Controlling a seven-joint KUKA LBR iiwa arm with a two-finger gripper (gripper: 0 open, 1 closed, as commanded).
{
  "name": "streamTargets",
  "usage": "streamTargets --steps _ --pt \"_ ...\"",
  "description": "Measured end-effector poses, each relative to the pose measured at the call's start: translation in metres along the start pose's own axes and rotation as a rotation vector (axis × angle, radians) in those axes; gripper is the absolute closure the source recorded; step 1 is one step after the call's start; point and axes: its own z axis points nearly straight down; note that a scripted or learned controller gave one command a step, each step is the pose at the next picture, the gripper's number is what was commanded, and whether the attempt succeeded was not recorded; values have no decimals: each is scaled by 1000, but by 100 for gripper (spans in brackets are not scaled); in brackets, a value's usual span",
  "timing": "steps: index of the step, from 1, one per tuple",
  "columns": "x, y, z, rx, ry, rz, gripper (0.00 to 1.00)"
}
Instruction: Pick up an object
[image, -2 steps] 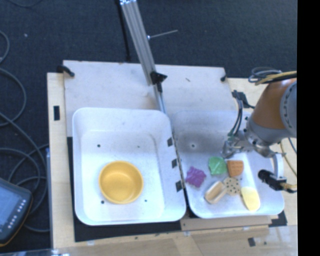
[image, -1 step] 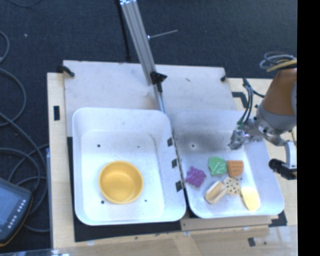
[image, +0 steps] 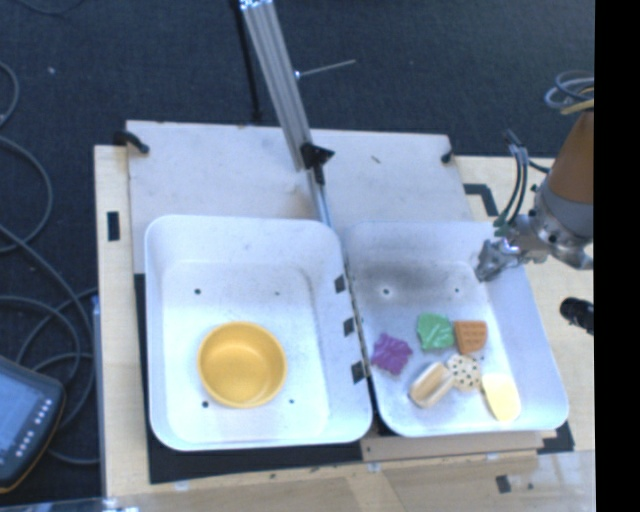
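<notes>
While our gripper (image: 492, 260), whose opening we cannot tell, hangs above the green block (image: 434, 330), we should descend squarely over it.

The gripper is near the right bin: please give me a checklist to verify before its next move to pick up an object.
1. Objects to pick lie in the right bin: ok; a purple piece, a green piece, an orange block, a dotted cube, a tan roll and a yellow piece.
2. Gripper above an object: not ok; it is at the bin's far right rim, apart from the cluster.
3. Fingers open: cannot tell.
4. Gripper free of any object: cannot tell.
5. Objects spaced for a clean grasp: not ok; several touch.
6. Yellow bowl out of the way: ok, in the left bin.
</notes>
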Motion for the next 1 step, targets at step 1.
streamTargets --steps 1 --pt "46 9 3 7 3 -3 100"
